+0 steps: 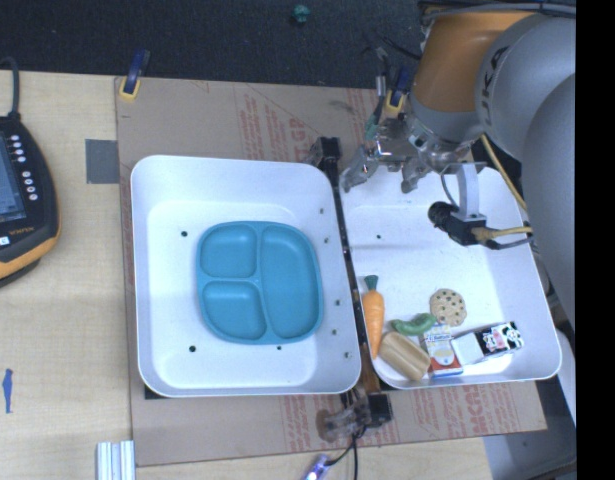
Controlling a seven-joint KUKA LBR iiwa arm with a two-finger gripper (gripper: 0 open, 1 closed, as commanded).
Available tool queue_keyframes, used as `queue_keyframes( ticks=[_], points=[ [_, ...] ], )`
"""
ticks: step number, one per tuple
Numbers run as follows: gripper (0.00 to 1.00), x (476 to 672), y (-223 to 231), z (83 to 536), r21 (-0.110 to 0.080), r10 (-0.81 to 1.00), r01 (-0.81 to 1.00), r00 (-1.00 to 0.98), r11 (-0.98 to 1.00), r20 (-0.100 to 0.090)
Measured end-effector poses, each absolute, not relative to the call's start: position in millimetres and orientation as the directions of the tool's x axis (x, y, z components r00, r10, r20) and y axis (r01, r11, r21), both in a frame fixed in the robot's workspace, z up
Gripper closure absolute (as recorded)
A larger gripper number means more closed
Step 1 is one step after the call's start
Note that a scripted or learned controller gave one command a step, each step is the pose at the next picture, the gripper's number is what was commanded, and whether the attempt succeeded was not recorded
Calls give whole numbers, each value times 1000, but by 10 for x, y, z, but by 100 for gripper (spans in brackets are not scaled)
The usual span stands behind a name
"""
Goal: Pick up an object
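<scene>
While left bin [147, 268] bears only blue divided plate [259, 281], pickable things crowd near corner of right bin [507, 258]: carrot [373, 313], bread roll [403, 354], green pod [414, 323], cookie [448, 306], small carton [492, 340]; carrot probably light, stiff, smooth; best pinched across middle, fingers either side; gripper [387, 171] hangs over bin's far end, well apart from cluster, fingers spread, nothing between.

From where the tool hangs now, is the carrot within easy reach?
Probably yes. The tool hangs over the right bin's far end; the carrot lies exposed at the near end, bare floor between them.
</scene>
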State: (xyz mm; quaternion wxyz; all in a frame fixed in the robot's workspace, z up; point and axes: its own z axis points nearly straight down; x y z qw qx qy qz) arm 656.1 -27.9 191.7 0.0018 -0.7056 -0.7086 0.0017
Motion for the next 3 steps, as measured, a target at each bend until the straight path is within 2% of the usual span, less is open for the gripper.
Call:
queue_keyframes(
  ticks=[1,2,3],
  points=[
    [0,6560,-114,1916,-6,1000,1000,-5,5,0],
    [0,6562,410,1918,-3,1000,1000,-6,6,-1],
    [0,6559,-1017,1929,-2,1000,1000,-1,1,-2]
  ],
)
